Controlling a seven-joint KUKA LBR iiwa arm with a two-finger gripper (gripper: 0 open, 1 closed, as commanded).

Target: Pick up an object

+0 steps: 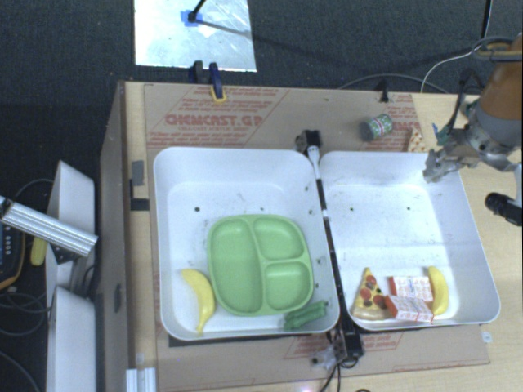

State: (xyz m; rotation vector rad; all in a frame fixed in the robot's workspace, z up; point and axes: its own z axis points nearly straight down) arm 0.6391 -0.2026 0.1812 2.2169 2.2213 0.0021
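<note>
1. Lying along the near wall of the right bin (482,300), three small things form a row: a pizza slice toy (369,295) at the left, a red-and-white carton (410,296) in the middle, and a small banana (439,289) at the right. The carton touches, or nearly touches, both neighbours. Any of them would answer the task.
2. The small banana's long axis runs roughly from the far side toward the near side, tilted slightly. The carton's long side runs across the bin.
3. The gripper (438,165) hangs over the far right corner of the same bin, so the row lies toward the near side from it, well apart, with bare bin floor between.
4. The arm reaches in from the right. Its wrist sits above the bin's far right rim.
5. The fingers are too small and blurred to judge, so whether they are apart or together cannot be told; nothing is visible between them.
6. The left bin (176,219) holds a green divided plate (260,266), a larger banana (199,298) and a green object (305,316), all farther from the gripper than the row.
</note>
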